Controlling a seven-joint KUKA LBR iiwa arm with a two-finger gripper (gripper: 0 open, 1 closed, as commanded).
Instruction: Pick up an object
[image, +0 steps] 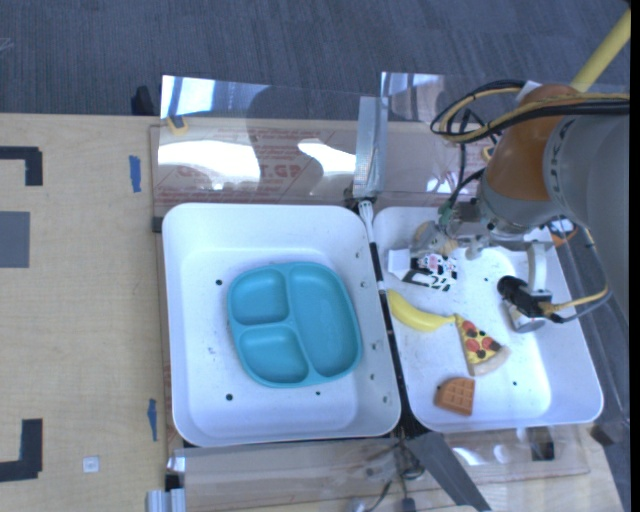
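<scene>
Closest to the lens runs the front lip of the bench, where bare metal framing (440, 470) shows under the two bins. Just behind that lip, in the right bin (570, 390), a small brown waffle (455, 396) lies flat, and beyond it a toy pizza slice (480, 347) points its tip up the bin. A yellow banana (415, 313) lies near the pizza slice, along the divide between the bins. Further back sits a black-and-white toy (433, 270), just beside the banana, and it is the thing nearest the gripper (437, 237), which hangs low at the toy's far edge. Whether they touch cannot be made out, nor whether the claw is spread or pressed together, and nothing is visibly pinched in it. The grey arm (590, 170) with its orange band (520, 160) leans in over the bin's far right corner. The left bin (190, 230) holds a blue divided plate (295, 325), lying flat and a little skewed near its middle. Both bins rest on a pale wooden benchtop (80, 300) that stretches off to the left, marked with black corner brackets (25, 165) and a grey square (12, 240). Short strips of blue tape (135, 172) sit near the left bin. A clear panel (260, 150) stands behind the bins, catching bright reflections, with a metal post (370, 150) at the divide. Grey carpet (300, 40) covers the floor beyond.
</scene>
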